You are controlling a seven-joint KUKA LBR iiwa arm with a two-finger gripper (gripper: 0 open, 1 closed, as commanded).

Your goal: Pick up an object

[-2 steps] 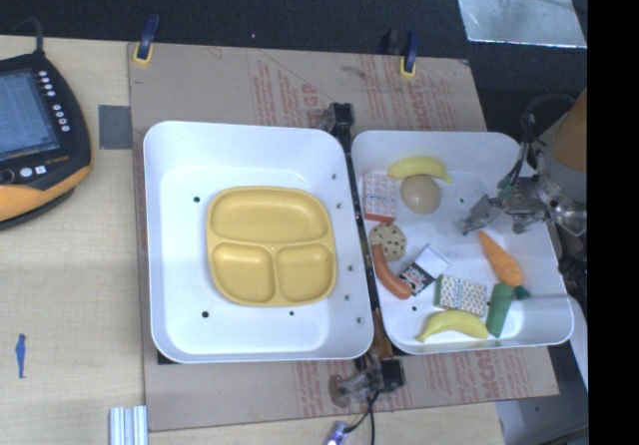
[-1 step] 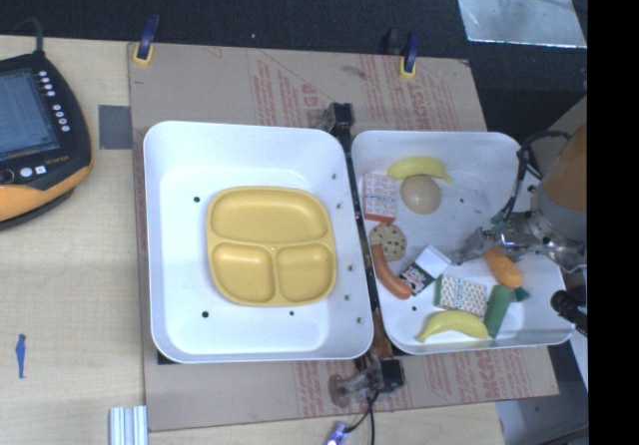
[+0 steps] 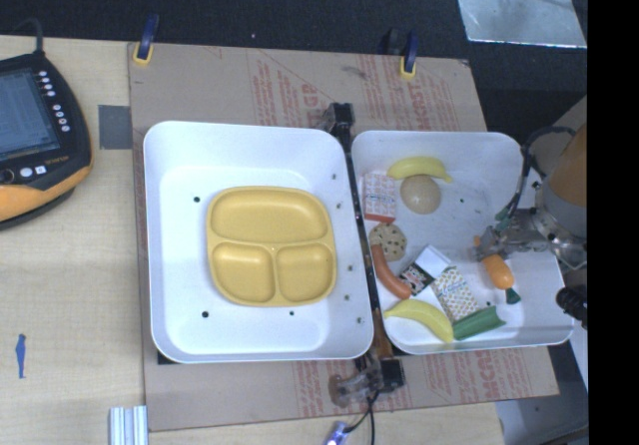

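The right bin (image 3: 469,149) holds several small items. A yellow banana (image 3: 419,167) lies over a beige ball (image 3: 420,195), with a red and white packet (image 3: 379,196) and a speckled cookie (image 3: 387,240) to their left. Lower down lie a red sausage (image 3: 389,273), a black and white box (image 3: 429,266), a patterned packet (image 3: 455,293), a second banana (image 3: 419,318) and a green cucumber (image 3: 479,323). My gripper (image 3: 502,236) hangs low at the bin's right side, just above an orange carrot (image 3: 498,272). I see nothing held in it.
The left bin (image 3: 175,164) carries a yellow divided plate (image 3: 272,243). A teach pendant (image 3: 30,139) rests on the bench at far left. Blue clamps (image 3: 146,39) pin the cardboard at the back edge. The arm's grey body (image 3: 564,184) crowds the right bin's right wall.
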